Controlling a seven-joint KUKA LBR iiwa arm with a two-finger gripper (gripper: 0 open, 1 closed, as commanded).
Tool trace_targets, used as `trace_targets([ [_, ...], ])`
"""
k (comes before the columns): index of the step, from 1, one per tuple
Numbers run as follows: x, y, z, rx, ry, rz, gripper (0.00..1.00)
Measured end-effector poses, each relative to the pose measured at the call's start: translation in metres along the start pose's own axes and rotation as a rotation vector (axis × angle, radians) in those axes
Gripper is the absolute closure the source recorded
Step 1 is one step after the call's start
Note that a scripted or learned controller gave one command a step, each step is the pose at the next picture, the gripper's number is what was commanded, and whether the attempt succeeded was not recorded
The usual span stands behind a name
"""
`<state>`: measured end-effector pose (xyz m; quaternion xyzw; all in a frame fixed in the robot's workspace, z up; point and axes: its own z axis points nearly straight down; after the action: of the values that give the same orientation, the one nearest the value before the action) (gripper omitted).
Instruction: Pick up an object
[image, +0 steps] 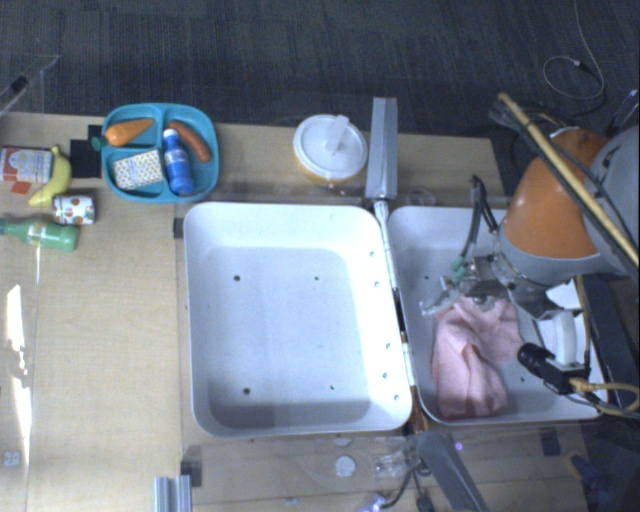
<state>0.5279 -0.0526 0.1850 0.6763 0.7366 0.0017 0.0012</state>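
Pink cloth (468, 360) lay crumpled in your right bin (420, 240); gripper (470, 285) sat at the cloth's top edge, grip impossible to tell.

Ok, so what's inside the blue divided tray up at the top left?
The blue divided tray holds an orange carrot-like piece, a blue bottle, an orange sausage-like piece partly behind that bottle, and a pale patterned item. The tray floor beneath them is covered.

I see two bins side by side on the bench (100, 350): the left bin (290, 225) mid-frame, the right bin (425, 235) holding a cloth (468, 360) under the end effector (462, 290). A divided tray (205, 150) sits upper left.
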Motion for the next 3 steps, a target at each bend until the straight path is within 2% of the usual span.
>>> trace_targets([
  [1, -0.039, 0.014, 0.094, -0.014, -0.005, -0.043, 0.00],
  [2, -0.041, 0.016, 0.081, -0.023, -0.011, -0.042, 1.00],
  [3, -0.080, -0.009, 0.049, 0.002, -0.001, -0.082, 1.00],
])
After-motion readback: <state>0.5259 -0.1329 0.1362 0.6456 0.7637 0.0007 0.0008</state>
